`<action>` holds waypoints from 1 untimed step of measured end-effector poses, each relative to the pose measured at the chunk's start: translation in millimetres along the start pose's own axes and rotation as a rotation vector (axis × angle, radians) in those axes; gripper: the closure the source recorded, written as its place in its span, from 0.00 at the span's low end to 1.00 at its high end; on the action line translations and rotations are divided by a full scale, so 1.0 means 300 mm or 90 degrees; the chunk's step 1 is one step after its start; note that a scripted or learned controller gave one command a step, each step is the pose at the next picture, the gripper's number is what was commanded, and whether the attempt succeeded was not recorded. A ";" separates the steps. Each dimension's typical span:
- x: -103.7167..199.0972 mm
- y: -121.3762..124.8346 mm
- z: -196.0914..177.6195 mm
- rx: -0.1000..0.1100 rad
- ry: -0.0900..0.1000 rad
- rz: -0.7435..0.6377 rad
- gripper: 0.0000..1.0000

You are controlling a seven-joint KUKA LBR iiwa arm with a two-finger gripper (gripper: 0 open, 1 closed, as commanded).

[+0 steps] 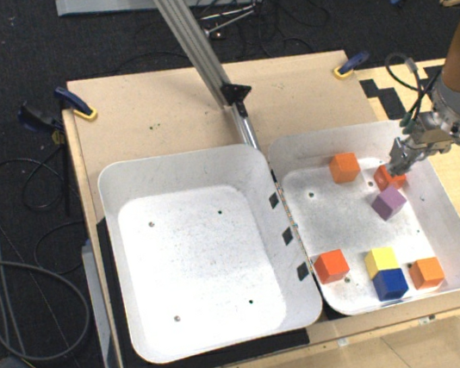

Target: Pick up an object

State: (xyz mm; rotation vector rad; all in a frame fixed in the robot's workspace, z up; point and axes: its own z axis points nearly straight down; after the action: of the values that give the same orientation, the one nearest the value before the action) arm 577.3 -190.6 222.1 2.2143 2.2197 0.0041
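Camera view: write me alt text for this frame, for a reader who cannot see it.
The gripper is low over a red-orange block in the right bin, beside a purple block. The same bin holds three orange blocks, one yellow and one blue; the left bin sits alongside.

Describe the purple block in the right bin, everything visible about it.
The purple block is a small cube of plain, matte lilac with no markings. It sits turned at an angle to the walls of the right bin, in its upper right part. A red-orange block lies just above it, seemingly touching it, with the end effector down at that block. An orange cube lies apart to the upper left.
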 end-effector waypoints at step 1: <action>0.193 0.016 0.027 0.004 0.003 -0.004 1.00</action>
State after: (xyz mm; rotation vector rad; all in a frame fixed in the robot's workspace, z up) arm 582.0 -132.7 214.1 2.2128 2.2315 0.0024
